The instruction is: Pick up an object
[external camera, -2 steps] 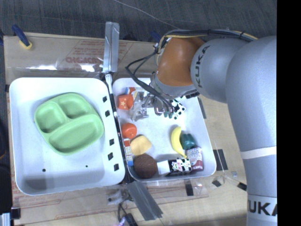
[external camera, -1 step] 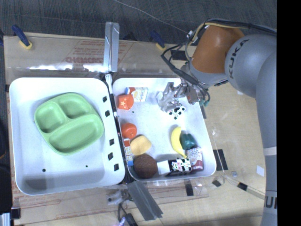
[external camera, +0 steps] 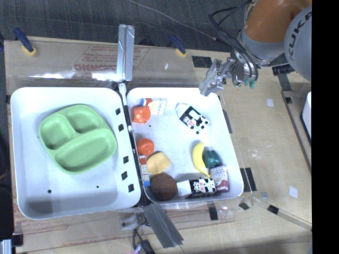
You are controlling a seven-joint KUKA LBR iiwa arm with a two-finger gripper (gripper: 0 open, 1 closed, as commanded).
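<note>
Nearest the viewer, along the front wall of the right white bin [external camera: 229, 142], lie a round dark-brown ball [external camera: 163, 187], a small black-and-white patterned carton [external camera: 202, 186] on its side and a dark red can [external camera: 221, 177]. Just behind them sit a pale yellow bread-shaped lump [external camera: 158, 163], a yellow banana [external camera: 198, 159] and a dark teal object [external camera: 212, 157] touching the banana's right side. An orange-red tomato-like ball [external camera: 145, 145] rests against the divider wall.

Farther back in the same bin lie a black-and-white cow-patterned box [external camera: 193, 118], a red-orange round object [external camera: 141, 115] and a small white and yellow packet [external camera: 157, 106].

The left white bin [external camera: 21, 157] holds a light green three-compartment plastic plate [external camera: 78, 137].

Beyond the right bin's far right corner, the two-finger gripper [external camera: 211, 83] hangs above the rim, clear of every object. Nothing sits between its fingers; whether they are apart or together cannot be determined. Behind it rises the grey arm with its orange band [external camera: 273, 12].
</note>
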